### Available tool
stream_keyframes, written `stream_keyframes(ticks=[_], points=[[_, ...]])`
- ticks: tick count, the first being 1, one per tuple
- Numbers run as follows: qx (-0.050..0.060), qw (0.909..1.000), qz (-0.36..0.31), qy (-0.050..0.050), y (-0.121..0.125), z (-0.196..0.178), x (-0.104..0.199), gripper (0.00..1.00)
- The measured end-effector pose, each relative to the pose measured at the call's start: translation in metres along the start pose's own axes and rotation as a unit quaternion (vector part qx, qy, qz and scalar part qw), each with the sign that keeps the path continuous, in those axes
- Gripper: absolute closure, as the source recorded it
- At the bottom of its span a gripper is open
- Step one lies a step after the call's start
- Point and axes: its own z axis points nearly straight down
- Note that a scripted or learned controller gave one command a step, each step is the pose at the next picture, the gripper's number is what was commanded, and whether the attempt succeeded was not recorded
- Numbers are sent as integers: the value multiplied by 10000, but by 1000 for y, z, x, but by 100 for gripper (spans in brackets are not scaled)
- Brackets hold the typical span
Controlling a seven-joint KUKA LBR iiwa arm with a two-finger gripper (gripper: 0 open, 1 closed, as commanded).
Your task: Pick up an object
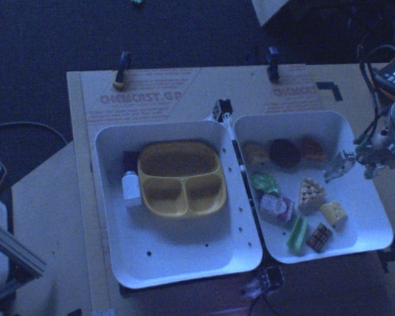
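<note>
The right bin (368,227) holds several toy foods. Along its far side lie a tan round piece (255,154), a dark round piece (284,153) and a reddish round piece (312,149). Nearer are a green leafy item (266,182), a pink packet (277,207), a pale wedge (310,194), a yellow cheese block (333,212), a green stick (297,234) and a brown chocolate square (319,237). My gripper (338,167) hangs over the right bin's right side, just right of and above the wedge, with nothing visibly in it. The light is dim.
The left bin (183,258) carries a yellow divided plate (181,178) with a small white bottle (131,187) at its left. A ridge separates the two bins. Clamps stand at the bench's back edge (122,65), (272,62). Cables hang by the arm at right (372,63).
</note>
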Motion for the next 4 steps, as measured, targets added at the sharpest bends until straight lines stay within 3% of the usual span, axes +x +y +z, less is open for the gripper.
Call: stream_keyframes(ticks=[1,3,4], points=[[-59,10000,-14,-13,2,-6,0,0],[-18,10000,-16,6,12,106,14,0],[-51,10000,-8,1,16,165,20,0]])
